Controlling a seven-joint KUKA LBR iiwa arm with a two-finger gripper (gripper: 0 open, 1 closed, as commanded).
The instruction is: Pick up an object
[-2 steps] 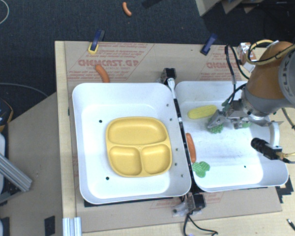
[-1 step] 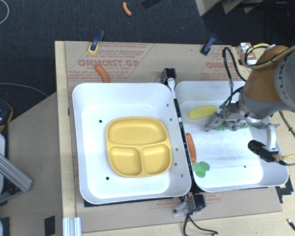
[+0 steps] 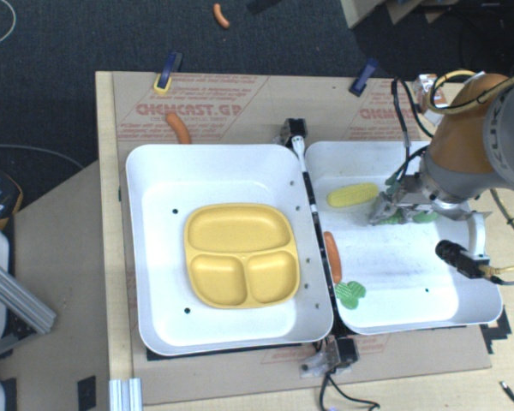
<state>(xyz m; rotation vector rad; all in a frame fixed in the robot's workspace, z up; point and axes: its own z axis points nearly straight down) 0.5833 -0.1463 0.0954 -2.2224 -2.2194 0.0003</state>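
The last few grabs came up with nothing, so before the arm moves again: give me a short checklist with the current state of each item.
1. Gripper is over the right bin: ok.
2. A target lies close by: ok, the yellow corn sits just left of the gripper.
3. Something is held between the fingers: cannot tell, the wrist hides them.
4. The green item under the gripper is free to lift: cannot tell, mostly covered.
5. Other pieces are out of the way: ok, the sausage and the green leafy piece lie along the bin's left wall.
6. Yellow tray stays clear of the move: ok, it is in the left bin.
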